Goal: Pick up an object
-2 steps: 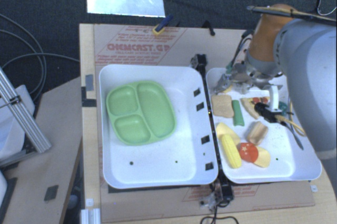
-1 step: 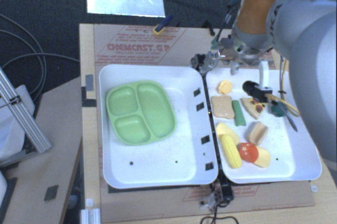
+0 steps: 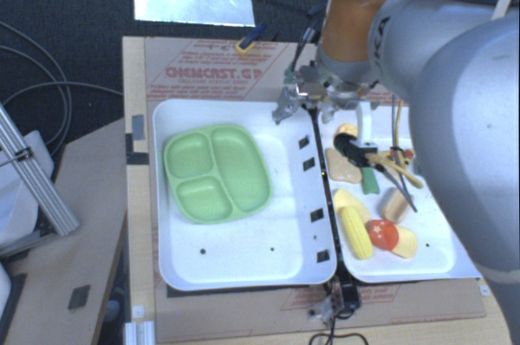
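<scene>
Approach looks like the step in hand: the end effector hangs over the far end of the divider between the bins, whether open or closed I cannot tell, with nothing visibly in it. Toys lie in the right bin, below and right of it, corn and tomato farthest, so it must next drop onto one. Red print on the cardboard behind reads roughly "CHEMCAST GP".

A yellow corn cob lies lengthwise in the right bin, a red tomato touching it. Beside them sit a tan piece and, perhaps, a green-handled tool.
</scene>
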